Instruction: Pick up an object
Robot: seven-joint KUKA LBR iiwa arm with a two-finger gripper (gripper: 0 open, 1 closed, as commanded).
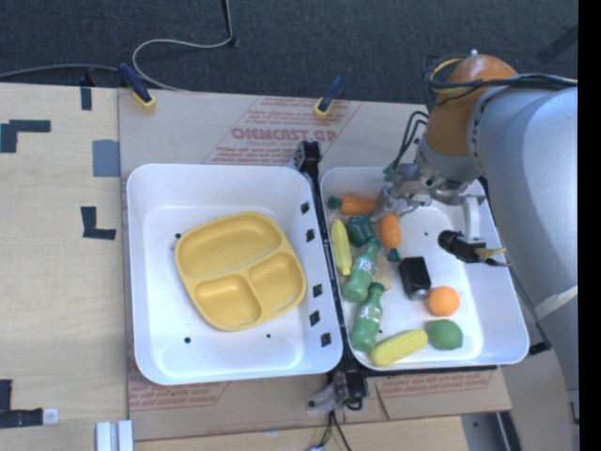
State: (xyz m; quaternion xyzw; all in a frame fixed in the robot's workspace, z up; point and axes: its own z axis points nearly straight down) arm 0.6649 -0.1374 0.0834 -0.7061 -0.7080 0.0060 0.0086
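Your metal two-finger gripper (394, 195) sits low in the right white bin (498, 332), over a small orange carrot-shaped toy (388, 230); you cannot tell its state.

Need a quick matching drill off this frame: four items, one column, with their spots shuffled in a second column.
Items:
1. yellow divided plate
2. orange ball
3. corn cob
4. black block

Places:
A. right bin, along its near edge, beside the green ball
B. left bin, alone in the middle
C. right bin, just above the green ball
D. right bin, up and to the left of the orange ball

Pairs: 1-B, 2-C, 3-A, 4-D
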